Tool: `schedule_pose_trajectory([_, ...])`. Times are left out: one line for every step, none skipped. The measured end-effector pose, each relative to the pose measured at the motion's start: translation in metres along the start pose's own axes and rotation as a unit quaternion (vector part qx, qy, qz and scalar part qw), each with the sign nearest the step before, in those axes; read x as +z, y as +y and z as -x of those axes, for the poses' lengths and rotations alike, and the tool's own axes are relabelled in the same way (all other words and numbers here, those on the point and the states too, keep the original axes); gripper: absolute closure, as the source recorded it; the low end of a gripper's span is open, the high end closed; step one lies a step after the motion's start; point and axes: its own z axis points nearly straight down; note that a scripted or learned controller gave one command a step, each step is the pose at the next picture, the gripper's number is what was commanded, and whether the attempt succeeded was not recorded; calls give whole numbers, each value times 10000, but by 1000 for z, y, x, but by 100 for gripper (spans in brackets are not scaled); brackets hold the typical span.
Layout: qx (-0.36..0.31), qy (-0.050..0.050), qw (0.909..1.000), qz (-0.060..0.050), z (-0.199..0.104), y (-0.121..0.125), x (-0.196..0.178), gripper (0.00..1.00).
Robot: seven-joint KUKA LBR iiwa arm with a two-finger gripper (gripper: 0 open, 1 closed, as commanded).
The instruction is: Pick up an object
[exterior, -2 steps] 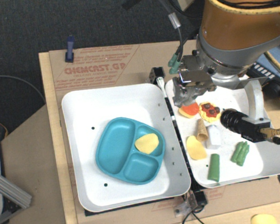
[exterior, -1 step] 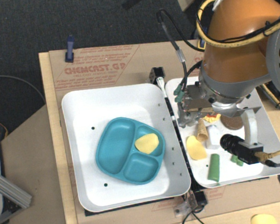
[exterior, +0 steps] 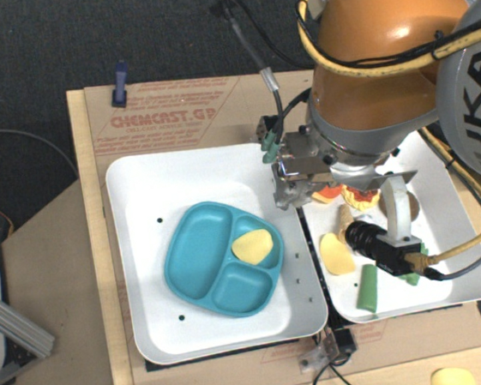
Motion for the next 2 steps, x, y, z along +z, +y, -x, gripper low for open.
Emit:
schedule_pose_trajectory([55, -25, 10000, -29, 30, 71, 53, 100])
schedule_pose_trajectory([8, -9, 10000, -78, -13, 21, 112, 100])
